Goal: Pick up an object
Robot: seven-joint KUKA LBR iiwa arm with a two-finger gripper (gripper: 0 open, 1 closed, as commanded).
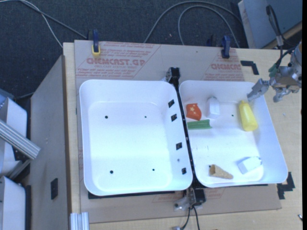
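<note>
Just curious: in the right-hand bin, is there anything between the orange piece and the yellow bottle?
Yes: the camera view shows a small white object between the orange piece and the yellow bottle.

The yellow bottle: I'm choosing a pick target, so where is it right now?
The yellow bottle lies in the right bin, near its far right corner, right of the small white object and just below the gripper.
</note>
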